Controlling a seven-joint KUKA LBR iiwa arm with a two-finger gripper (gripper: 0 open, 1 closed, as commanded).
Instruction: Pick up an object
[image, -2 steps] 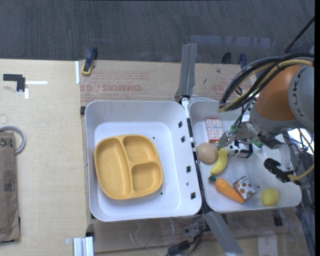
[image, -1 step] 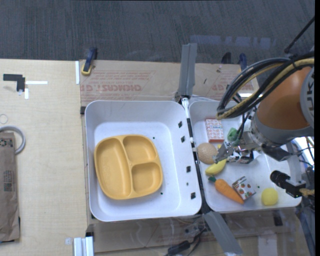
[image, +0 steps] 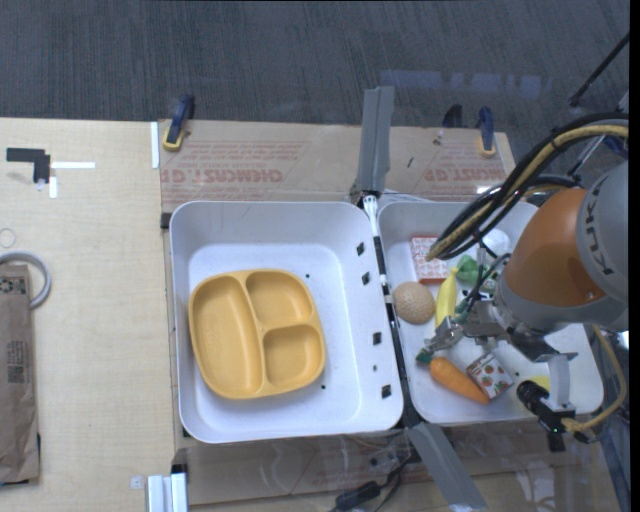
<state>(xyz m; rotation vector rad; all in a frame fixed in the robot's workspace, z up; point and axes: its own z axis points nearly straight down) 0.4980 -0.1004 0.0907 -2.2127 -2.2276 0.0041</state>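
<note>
Orange carrot (image: 459, 380) just below claw (image: 447, 338), right bin (image: 400, 300)

The left white bin (image: 190, 330) has open floor around the yellow divided plastic plate (image: 258, 332). The right white bin (image: 425, 400) is crowded: beige egg-shaped ball (image: 412, 301), orange carrot (image: 458, 379), perhaps a yellow banana (image: 447, 297).
</note>
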